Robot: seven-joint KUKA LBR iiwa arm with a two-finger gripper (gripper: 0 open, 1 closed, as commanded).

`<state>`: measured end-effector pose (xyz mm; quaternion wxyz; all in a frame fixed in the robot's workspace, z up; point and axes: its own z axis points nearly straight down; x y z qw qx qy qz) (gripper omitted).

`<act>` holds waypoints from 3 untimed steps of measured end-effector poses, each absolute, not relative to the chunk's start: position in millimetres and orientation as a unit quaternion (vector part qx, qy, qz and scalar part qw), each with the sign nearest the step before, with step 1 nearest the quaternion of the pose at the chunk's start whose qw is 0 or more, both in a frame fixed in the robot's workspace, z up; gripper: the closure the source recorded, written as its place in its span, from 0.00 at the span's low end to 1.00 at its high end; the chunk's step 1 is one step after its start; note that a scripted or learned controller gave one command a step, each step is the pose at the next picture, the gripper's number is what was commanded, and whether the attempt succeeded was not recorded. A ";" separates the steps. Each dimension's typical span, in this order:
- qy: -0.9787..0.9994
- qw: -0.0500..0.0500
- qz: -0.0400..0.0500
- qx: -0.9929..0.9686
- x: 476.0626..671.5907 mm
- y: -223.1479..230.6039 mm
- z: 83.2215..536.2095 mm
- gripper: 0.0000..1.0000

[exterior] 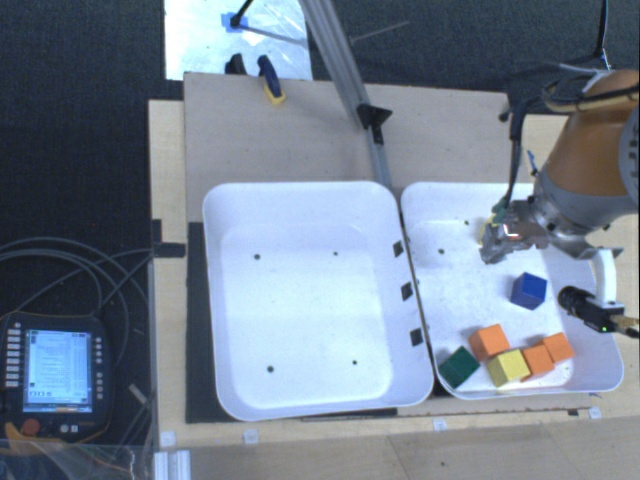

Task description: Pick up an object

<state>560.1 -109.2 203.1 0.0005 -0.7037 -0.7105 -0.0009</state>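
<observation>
No brand, label or legible writing anywhere; the teach pendant (pixel 55 376) at near left shows a lit screen, text too small to read.

Tabletop (pixel 290 133): tan board carrying two shallow white bins side by side. Left bin (pixel 225 298) white-floored with a few dark dots. Right bin (pixel 440 238) holds the blocks.

Arm (pixel 590 158) comes in from the right, orange band above grey wrist. Gripper (pixel 497 243) sits over the far-middle of the right bin, just above its floor. Fingers blurred and small; cannot tell whether they are wide or narrow, and nothing is seen between them.

Blocks: blue cube (pixel 529 290) just near-right of the gripper, apart from it. Along the near wall a cluster: green block (pixel 459 366), orange block (pixel 489 341), yellow block (pixel 508 367), and two smaller orange blocks (pixel 548 353) touching at right.

Around: grey slanted pole (pixel 335 43) crosses from far edge down to the seam between bins. Yellow-handled clamp (pixel 270 78) at far tabletop edge. Black cables (pixel 95 273) loop on the dark floor above the pendant.
</observation>
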 end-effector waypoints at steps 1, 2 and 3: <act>-0.711 0.000 -0.002 -0.703 549.4 -53.3 220.8 1.00; -0.711 0.001 -0.001 -0.703 542.1 4.6 218.4 1.00; -0.711 0.001 -0.001 -0.703 534.0 62.4 219.2 1.00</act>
